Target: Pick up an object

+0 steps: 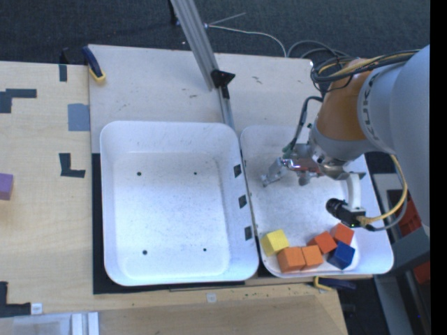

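Several small blocks lie bunched in the near corner of the right bin [279, 142]: a yellow block [274, 241], orange blocks [291, 258] [325, 242] and a blue block [341, 255]. My gripper [287, 178] hangs over the middle of this bin, well behind the blocks and apart from them. Its fingers are spread, one finger [269, 179] pointing left, and nothing sits between them. The orange band of the arm [342, 114] rises behind it to the right.
The left bin [112, 187] stands alongside, its shared rim just left of the gripper. A slanted metal rail [199, 40] runs from the back down to the bins' junction. A purple block [5, 185] rests on the bench at far left.
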`<act>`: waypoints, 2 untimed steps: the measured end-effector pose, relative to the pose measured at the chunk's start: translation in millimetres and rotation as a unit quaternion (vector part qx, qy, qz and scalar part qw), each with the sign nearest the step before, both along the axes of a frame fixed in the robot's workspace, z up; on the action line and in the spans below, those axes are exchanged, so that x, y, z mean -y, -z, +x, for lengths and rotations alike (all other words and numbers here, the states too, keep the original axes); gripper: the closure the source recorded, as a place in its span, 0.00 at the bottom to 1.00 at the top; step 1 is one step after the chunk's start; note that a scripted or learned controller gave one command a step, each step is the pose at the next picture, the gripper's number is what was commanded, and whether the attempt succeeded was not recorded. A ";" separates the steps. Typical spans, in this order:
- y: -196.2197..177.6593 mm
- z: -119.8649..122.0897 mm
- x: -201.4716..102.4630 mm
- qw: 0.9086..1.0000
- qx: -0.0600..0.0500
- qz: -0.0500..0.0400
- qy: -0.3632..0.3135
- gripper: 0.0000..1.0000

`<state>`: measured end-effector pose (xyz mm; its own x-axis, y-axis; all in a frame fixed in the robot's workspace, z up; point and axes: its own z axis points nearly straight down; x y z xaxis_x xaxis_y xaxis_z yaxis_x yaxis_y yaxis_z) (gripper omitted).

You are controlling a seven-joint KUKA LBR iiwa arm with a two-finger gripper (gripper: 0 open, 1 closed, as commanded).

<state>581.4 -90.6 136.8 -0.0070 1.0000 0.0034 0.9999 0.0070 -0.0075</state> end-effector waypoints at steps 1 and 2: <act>-57.8 29.4 -80.3 1.000 0.006 0.000 -0.001 0.00; -55.2 94.0 -161.3 1.000 0.004 0.000 -0.001 0.00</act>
